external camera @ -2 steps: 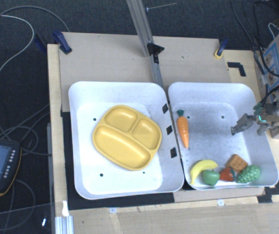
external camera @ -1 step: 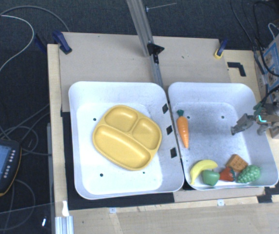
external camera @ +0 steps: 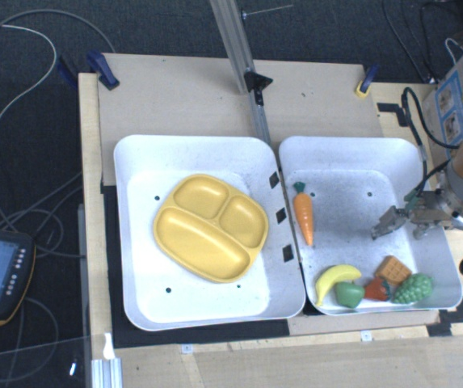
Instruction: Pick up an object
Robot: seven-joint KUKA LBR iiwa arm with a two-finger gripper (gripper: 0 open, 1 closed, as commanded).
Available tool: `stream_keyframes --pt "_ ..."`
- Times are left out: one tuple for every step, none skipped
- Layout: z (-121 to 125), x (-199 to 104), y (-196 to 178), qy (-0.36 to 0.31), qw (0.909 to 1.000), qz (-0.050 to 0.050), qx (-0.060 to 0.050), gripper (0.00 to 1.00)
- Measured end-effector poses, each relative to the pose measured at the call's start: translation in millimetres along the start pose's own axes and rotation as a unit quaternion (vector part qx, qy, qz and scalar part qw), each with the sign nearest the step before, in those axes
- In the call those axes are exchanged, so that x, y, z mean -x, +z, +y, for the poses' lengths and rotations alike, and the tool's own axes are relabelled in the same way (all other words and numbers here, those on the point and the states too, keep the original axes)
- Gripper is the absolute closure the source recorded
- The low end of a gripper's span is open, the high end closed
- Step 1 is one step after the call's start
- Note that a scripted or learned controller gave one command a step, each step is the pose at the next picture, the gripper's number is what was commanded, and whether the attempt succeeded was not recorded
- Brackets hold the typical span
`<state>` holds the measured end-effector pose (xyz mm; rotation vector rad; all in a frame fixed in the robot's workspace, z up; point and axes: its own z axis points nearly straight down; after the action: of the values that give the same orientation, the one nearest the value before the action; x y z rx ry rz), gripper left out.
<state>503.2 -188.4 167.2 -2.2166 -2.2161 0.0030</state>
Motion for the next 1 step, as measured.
stream_keyframes --pt "5.1 8.0 52.6 0.000 1.0000 0.000 0.000 0.00"
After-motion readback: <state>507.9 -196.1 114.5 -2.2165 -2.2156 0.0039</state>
